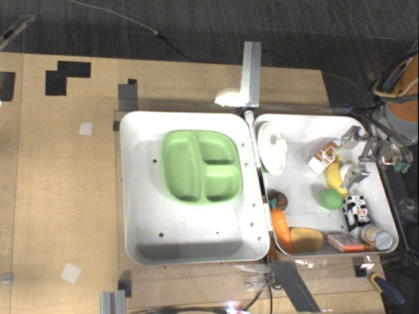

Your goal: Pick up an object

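Wooden bench [59, 195] w/ dark carpet behind, two white bins side by side: left bin [141, 241] and right bin [298, 126].

Gripper [357, 157] sits over the right bin's far-right part, arm coming in from the right edge. Can't tell if it's clenched or released, too small and cluttered w/ metal bits; nothing visibly gripped.

Closest to it: banana [334, 175], just left and below, touching or nearly so. Brown-and-white packet [325, 156] lies beside the banana's upper end. Green ball [331, 199] just under the banana. Black-and-white item [356, 211] lies below the gripper, near the bin's right wall. Further out: small can [380, 238] in the lower right corner, red flat box [344, 243] next to it, tan potato-like lump [306, 239] and carrot [281, 224] along the bottom wall, dark round thing [277, 199] above the carrot, white cup [272, 148] near the divider. Left bin holds a green divided tray [200, 165].

Likely target, judging by position: banana or packet.

Risks: items are packed tight, so closing down could catch two at once or wedge a fingertip on the packet. Banana is curved and smooth, so it may roll or squirt out sideways. Green ball could get nudged away. Gripper is also near the right wall, so there's a chance of a scrape if it drifts that way.
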Controlling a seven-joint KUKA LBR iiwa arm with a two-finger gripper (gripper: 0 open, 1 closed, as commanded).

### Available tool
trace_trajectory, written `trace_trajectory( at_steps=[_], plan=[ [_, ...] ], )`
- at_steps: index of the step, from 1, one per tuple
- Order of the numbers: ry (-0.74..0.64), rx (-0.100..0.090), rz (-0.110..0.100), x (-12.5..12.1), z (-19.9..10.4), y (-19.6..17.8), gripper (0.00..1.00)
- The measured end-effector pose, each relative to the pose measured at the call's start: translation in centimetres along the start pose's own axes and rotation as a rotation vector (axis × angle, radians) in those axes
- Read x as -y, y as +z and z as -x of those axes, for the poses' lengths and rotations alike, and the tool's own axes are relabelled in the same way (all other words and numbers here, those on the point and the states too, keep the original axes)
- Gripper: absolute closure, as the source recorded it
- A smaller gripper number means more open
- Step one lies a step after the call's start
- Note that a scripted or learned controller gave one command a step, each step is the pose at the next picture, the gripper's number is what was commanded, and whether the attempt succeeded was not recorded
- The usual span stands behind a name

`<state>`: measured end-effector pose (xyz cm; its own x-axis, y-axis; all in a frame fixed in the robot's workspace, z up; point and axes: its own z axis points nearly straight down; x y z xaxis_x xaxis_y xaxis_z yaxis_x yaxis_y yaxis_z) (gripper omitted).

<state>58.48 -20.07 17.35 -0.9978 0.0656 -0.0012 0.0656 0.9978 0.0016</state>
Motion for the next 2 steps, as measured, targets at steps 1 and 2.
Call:
trace_trajectory(
  at_steps=[1, 2],
  plan=[
    [0.047, 0.014, -0.003, -2.0, 1.2, 5.2, 0.00],
    [0.223, 0.016, -0.002, -5.1, -2.3, 8.3, 0.00]
  ],
)
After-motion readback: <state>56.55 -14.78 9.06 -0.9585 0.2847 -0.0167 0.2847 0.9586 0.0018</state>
